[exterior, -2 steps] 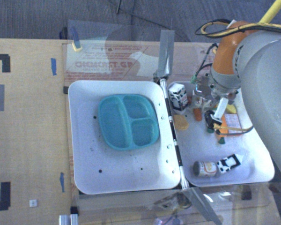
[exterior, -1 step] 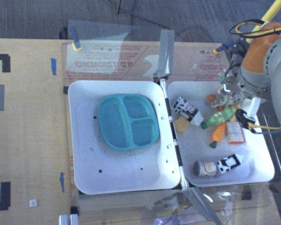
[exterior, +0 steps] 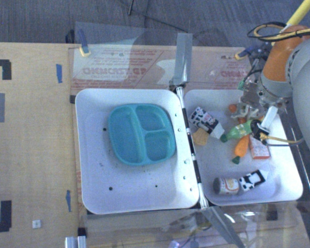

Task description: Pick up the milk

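A black-and-white cow-patterned milk carton (exterior: pixel 204 119) lies on its side in the upper left part of the right bin (exterior: pixel 287 187), close to the divider. A second cow-patterned pack (exterior: pixel 252 180) lies near that bin's front, next to a small can (exterior: pixel 226 186). My gripper (exterior: pixel 248 111) hangs low over the bin's upper right part, above a green item (exterior: pixel 236 131) and well to the right of the carton. I see nothing held in it.
The right bin also holds an orange carrot (exterior: pixel 241 146), a red-and-white box (exterior: pixel 259 150), a small orange piece (exterior: pixel 232 108) and a tan piece (exterior: pixel 200 137). A teal divided plate (exterior: pixel 142 133) rests in the left bin (exterior: pixel 93 180).
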